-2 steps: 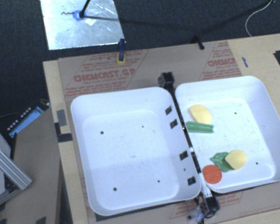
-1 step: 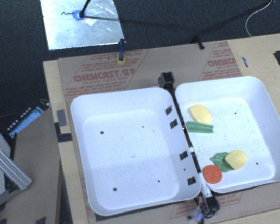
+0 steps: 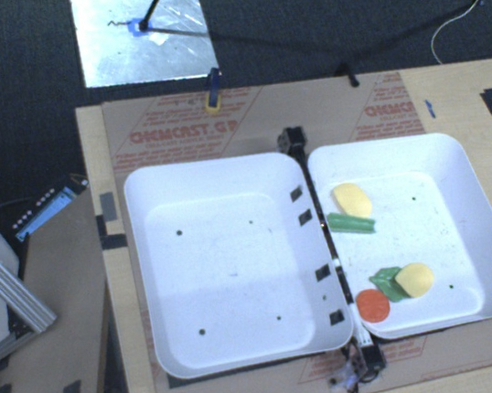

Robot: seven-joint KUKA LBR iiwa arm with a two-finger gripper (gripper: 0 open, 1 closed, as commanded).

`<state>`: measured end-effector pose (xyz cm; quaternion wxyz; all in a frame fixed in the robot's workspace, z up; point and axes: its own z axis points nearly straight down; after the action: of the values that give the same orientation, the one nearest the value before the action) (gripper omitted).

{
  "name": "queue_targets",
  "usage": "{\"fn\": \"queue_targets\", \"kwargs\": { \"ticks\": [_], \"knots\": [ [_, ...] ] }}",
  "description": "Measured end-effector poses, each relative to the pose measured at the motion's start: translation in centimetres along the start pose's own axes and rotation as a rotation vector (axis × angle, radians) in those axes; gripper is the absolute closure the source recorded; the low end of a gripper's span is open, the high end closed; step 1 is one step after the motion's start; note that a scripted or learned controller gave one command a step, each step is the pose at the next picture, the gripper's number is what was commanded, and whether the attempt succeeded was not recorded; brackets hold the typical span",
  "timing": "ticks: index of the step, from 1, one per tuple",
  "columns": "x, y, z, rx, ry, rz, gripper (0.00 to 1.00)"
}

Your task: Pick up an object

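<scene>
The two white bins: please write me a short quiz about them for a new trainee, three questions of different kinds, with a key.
1. True or false: the red disc lies in the left bin.
2. Which thing touches the lower yellow piece? A) the red disc B) the dark green piece C) the upper yellow piece
3. Fill in: the long green stick lies just below the upper ______ piece.

Key: 1 false, it lies in the right bin; 2 B; 3 yellow.
</scene>
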<state>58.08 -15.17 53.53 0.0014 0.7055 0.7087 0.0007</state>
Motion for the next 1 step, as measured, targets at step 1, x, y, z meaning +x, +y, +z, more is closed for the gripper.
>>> {"fn": "queue_targets", "kwargs": {
  "ticks": [1],
  "knots": [
    [2.86, -9.81, -0.05, 0.002, 0.003, -0.001, 1.00]
  ]
}}
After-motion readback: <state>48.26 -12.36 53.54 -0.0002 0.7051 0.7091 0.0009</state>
